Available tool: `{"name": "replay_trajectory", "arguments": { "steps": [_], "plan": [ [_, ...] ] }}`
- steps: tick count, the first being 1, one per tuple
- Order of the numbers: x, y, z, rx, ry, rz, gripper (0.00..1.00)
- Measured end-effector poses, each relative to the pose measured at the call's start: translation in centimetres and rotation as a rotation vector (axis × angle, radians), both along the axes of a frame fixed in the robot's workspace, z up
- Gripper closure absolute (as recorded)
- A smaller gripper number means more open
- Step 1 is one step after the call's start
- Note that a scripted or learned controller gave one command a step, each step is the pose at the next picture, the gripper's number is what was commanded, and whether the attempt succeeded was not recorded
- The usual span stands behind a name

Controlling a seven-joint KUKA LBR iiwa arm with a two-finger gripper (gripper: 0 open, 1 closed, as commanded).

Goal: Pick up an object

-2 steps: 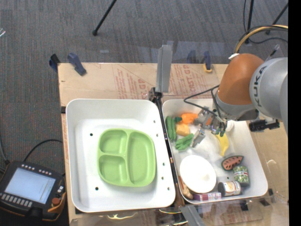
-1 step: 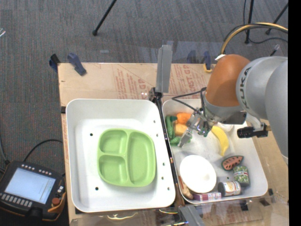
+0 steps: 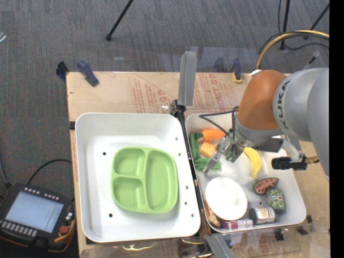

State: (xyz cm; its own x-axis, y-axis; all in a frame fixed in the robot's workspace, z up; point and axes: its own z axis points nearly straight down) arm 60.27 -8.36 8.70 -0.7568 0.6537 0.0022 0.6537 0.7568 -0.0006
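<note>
1. Arm [image 3: 293, 104]: grey, orange band, letters "KU" legible on the casing; reaches in from the right over the right bin [image 3: 298, 198]
2. Surface [image 3: 129, 93]: brown board with red print, unreadable
3. Left bin [image 3: 91, 144]: contains a green divided tray [image 3: 145, 179]
4. Right bin: white plate [image 3: 226, 198], banana [image 3: 253, 162], orange item [image 3: 213, 135], label-wrapped cans, text too small
5. Gripper [image 3: 224, 155]: jaws open, nothing between them, above green items [image 3: 201, 163] at bin's left side

arm [image 3: 301, 104] cut off at 3 o'clock edge, its wrist hiding right bin's [image 3: 299, 193] far wall, green item [image 3: 194, 144] half hidden under gripper [image 3: 224, 155], can [image 3: 263, 215] label too small to read
</note>
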Motion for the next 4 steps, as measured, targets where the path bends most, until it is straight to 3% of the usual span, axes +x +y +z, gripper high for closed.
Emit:
{"name": "replay_trajectory", "arguments": {
  "steps": [1, 2, 3, 4],
  "plan": [
    [-0.8, -0.3, 0.0, 0.000, 0.002, -0.098, 0.00],
    [0.1, -0.6, 0.0, -0.001, -0.002, -0.173, 0.00],
    [-1.3, -0.3, 0.0, 0.000, 0.002, -0.311, 0.00],
    [-1.3, -0.3, 1.0, -0.001, 0.002, -0.306, 1.00]
  ]
}}
